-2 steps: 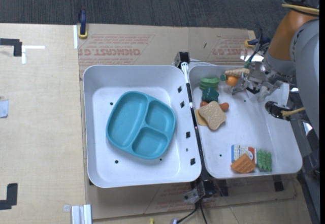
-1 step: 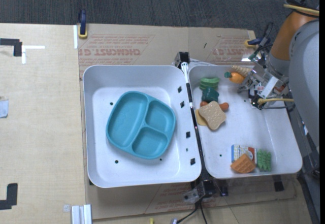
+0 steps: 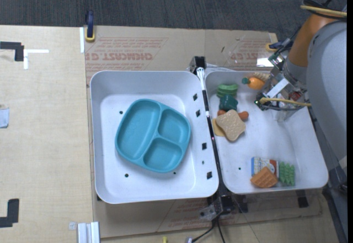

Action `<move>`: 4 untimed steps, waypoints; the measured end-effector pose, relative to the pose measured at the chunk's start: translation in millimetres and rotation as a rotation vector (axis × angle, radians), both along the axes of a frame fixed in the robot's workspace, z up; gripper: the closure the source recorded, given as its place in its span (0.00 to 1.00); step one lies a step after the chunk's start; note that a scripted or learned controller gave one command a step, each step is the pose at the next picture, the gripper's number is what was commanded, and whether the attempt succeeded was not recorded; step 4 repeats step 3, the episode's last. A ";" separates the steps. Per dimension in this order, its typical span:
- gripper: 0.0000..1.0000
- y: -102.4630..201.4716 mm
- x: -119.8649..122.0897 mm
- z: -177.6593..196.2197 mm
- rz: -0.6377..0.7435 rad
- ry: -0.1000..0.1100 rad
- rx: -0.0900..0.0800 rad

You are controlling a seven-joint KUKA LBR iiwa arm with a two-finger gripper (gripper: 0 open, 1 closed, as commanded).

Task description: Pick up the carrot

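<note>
**Arm hangs over the right bin, carrot at the far edge**

The carrot (image 3: 255, 82) lies near the back wall of the right bin (image 3: 300, 181), just beside the gripper (image 3: 274, 98), which hovers over that corner. I cannot tell whether it is released or clenched, and nothing shows between its tips. A green cup (image 3: 226, 96) and a slice of bread (image 3: 230, 124) sit near the divider. In the left bin (image 3: 105, 181) rests a blue divided plate (image 3: 153, 135).
</note>
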State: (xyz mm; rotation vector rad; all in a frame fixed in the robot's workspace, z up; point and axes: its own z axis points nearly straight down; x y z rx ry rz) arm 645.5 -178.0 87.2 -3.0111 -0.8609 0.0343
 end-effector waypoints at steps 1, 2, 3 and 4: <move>1.00 0.4 1.1 9.4 0.008 -0.003 -0.004; 0.00 0.6 -0.9 8.1 0.010 0.008 -0.001; 0.00 48.1 -3.0 1.9 -0.195 0.002 -0.013; 0.00 48.1 -3.0 1.9 -0.195 0.002 -0.013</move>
